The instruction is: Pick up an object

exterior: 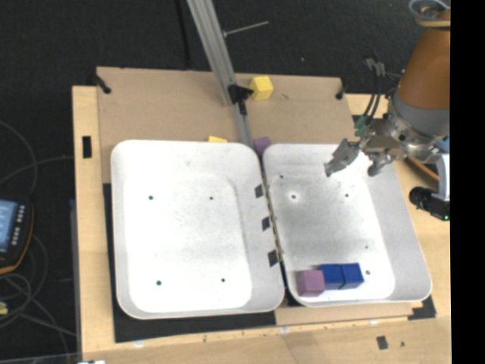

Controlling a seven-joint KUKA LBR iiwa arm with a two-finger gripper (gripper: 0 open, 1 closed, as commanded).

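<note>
My pincer [356, 160] hangs over the far end of the right bin [394, 226], its two grey fingers spread apart and holding nothing. Both bins are smooth, white and shallow with round corners. In the right bin's near corner sit a soft purple block [310, 281] and a shiny blue block [341, 275], touching.

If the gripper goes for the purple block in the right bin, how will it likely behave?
The purple block looks rigid and flat-faced, so it probably won't roll. It sits against the blue block near the bin's front wall, so it may jam or nudge its neighbour.
</note>
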